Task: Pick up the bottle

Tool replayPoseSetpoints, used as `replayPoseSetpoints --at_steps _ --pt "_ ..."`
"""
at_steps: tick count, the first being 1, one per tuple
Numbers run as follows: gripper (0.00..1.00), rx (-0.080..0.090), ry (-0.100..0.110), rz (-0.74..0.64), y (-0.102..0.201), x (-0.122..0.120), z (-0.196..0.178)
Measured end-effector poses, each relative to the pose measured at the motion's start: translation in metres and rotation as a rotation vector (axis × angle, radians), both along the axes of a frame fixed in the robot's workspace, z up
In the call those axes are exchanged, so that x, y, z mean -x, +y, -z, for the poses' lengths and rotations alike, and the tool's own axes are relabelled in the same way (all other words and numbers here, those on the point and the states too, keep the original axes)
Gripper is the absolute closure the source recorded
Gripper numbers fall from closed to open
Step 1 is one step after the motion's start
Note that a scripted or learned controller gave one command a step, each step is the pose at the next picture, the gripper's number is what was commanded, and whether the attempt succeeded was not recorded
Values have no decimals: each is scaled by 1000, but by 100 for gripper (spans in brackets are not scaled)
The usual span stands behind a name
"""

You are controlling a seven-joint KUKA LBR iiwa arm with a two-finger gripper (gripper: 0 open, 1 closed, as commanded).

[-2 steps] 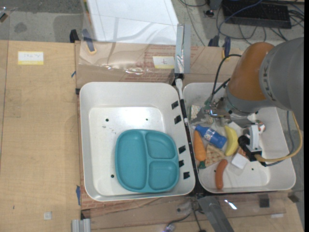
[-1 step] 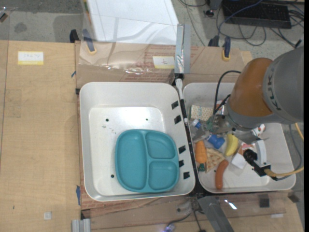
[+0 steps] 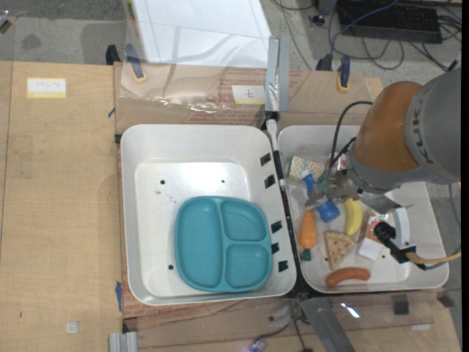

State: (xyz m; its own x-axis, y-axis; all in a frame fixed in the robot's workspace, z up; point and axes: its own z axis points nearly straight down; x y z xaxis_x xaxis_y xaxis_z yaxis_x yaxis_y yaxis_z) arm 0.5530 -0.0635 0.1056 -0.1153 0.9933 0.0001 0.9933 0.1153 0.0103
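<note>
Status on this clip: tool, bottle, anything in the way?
Tool low in right bin. Blue bottle just beneath it. Carrot, banana crowd close.

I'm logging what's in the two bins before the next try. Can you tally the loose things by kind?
Divided plate, teal, left bin: 1
Carrot, orange: 1
Banana, yellow: 1
Pizza slice: 1
Sausage: 1
Cracker: 1
Blue item under the gripper, perhaps the bottle: 1
Total: 7
The arm hides part of the right bin.
</note>
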Motion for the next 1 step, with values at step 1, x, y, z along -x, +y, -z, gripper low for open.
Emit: replayPoseSetpoints --at_steps 1 --pt "100 2 8 -38 35 -24 -113"
